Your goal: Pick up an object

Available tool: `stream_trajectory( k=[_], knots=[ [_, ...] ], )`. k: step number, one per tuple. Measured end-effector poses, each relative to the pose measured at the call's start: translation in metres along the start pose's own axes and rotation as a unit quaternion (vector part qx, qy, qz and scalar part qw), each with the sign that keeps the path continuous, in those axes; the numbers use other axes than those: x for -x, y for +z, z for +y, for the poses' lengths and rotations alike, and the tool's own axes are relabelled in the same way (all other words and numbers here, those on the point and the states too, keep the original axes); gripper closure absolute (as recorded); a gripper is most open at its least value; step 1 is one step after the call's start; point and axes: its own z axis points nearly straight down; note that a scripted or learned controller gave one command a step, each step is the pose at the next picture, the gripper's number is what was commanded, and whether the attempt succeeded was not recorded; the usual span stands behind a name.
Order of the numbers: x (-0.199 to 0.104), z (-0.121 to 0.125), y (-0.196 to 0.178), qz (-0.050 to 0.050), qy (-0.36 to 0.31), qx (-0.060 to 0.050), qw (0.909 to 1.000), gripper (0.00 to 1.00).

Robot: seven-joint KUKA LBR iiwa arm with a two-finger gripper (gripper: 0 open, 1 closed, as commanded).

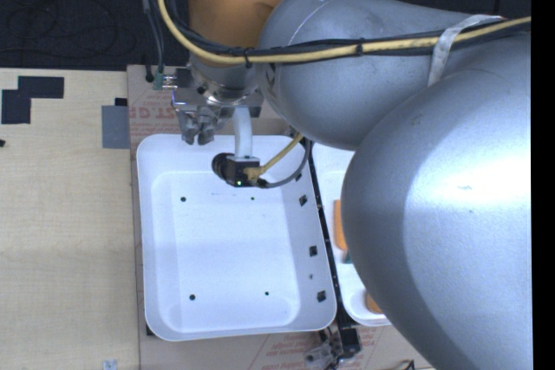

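— White plastic, mostly: the left bin (165, 186) sits at centre-left of the frame, and its floor looks bare apart from a few dark dots.

— And the gripper (198, 130)?

— It hangs at the upper centre, over the left bin's far rim. Two short fingers point down close together with nothing between them; whether they are spread or pressed together I cannot tell at this angle.

— So where is something to pick?

— To the right. The grey arm (408, 108) covers most of the right bin (354, 306), but two orange slivers (341, 231) peek out by its left wall, at centre-right. What they are I cannot say.

— Which step, then?

— My judgement: searching or repositioning, with no grasp begun. The next move calls for carrying the gripper across the divider to the right bin and lowering onto a target there.
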Motion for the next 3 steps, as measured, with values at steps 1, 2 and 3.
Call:
stream_trajectory(
  k=[1, 2, 3],
  knots=[
    [0.035, 0.001, -0.105, 0.001, 0.002, 0.005, 1.0, 1.0],
    [0.0, -0.001, -0.013, -0.001, 0.0, -0.004, 1.0, 1.0],
    [0.0, -0.001, 0.017, -0.001, 0.0, -0.002, 1.0, 1.0]
  ],
)
